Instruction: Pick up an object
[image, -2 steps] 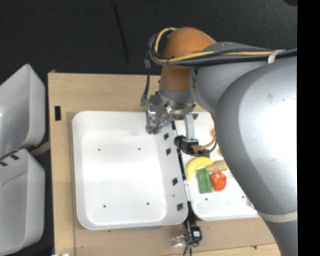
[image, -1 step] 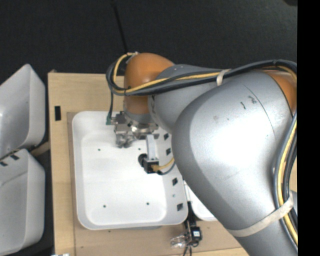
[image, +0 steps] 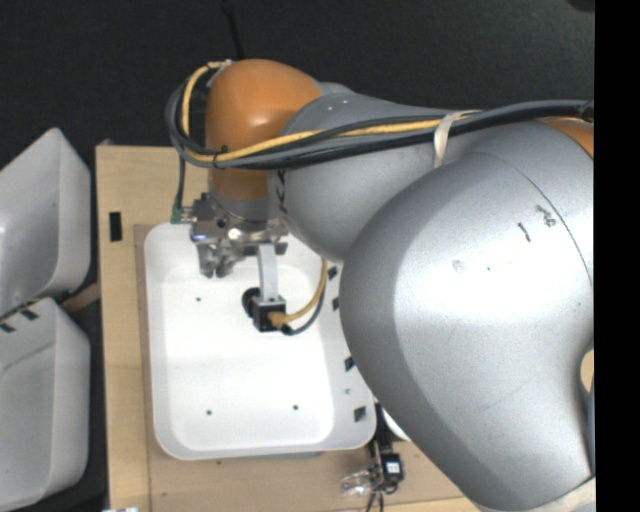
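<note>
- Gripper (image: 222, 258): we find it low over the far left part of the bin, pointing down from under the orange band (image: 250, 100). We cannot tell whether it is wide or narrow; at this slant its tip is small and blurs into the metal above it. We see nothing held in it.
- Object: we cannot place it. On the bin floor around the gripper we can make out no loose thing to pick, so we cannot give its direction from the gripper or its long axis.
- Bin (image: 240, 420): white and shallow. Its visible floor runs near and right of the gripper and carries a few small dark specks (image: 208, 411), which we judge to be marks rather than things.
- Arm (image: 470, 300): a grey bulk filling the right of the scene. It covers the bin's right edge and everything beyond. In our judgement, anything to pick most likely lies under that cover.
- Bench (image: 125, 300): pale wood, seen to the left of the bin and along its near side.
- Fitting (image: 372, 478): small, dark and metallic, on the bench's near edge; too small to identify.
- White casings (image: 35, 230): two at the far left, off the bench and cut by the frame.
</note>
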